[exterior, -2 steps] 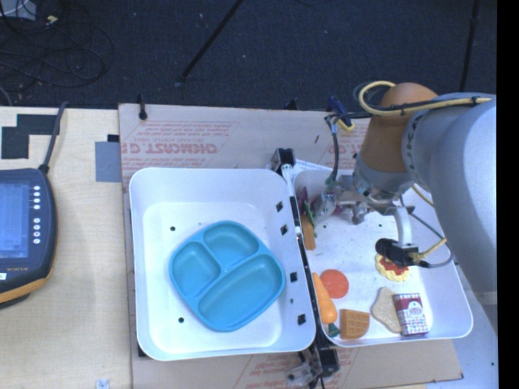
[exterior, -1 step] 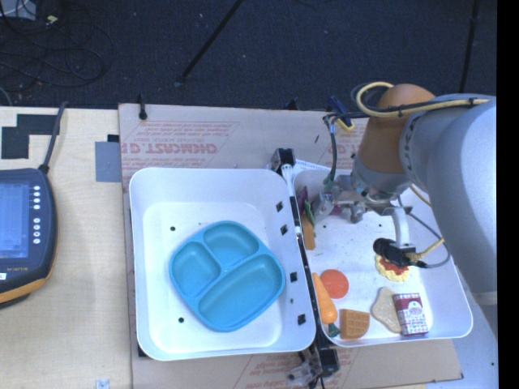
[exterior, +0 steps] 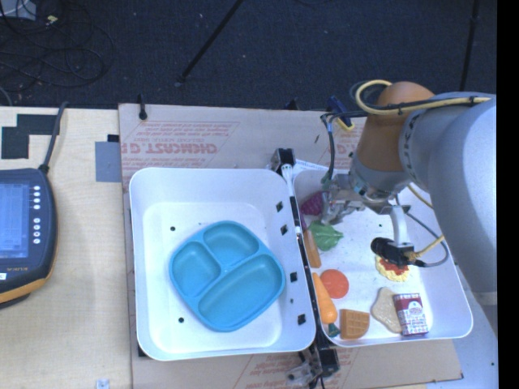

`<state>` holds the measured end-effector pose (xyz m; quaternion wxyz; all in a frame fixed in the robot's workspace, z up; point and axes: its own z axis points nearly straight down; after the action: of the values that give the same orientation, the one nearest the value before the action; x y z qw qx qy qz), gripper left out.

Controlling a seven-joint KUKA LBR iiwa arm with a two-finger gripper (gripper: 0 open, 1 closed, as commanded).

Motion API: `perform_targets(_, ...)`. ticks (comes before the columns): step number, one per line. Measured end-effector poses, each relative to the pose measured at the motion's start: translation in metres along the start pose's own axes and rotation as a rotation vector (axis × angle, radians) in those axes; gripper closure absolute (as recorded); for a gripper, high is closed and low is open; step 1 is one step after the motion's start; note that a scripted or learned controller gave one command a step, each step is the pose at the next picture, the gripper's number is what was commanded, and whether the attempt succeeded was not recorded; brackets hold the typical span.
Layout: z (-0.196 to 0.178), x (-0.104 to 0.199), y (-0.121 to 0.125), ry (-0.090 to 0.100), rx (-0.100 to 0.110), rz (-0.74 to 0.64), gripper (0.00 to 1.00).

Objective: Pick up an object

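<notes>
camera view: jaws (exterior: 334, 211) hang above green leaf toy (exterior: 326, 236)

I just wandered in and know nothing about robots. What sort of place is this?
Most likely a robotics lab test bench. A grey arm reaches over two white bins: one holds a blue divided plate, the other toy food such as a carrot. A handheld control pad lies beside them.

Toy food in the right bin

We see a green leaf (exterior: 326, 236), purple piece (exterior: 311, 206), tomato (exterior: 333, 284), carrot (exterior: 324, 300), waffle (exterior: 353, 323), bread slice (exterior: 385, 309) and small carton (exterior: 412, 314) scattered.
</notes>
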<state>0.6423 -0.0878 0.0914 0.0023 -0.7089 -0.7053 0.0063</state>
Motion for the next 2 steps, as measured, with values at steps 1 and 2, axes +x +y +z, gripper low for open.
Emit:
perform_targets(1,0.000,0.000,0.000,0.000,0.000,0.000,0.00)
perform_targets(2,0.006,0.003,-0.024,0.001,-0.011,-0.002,0.00)
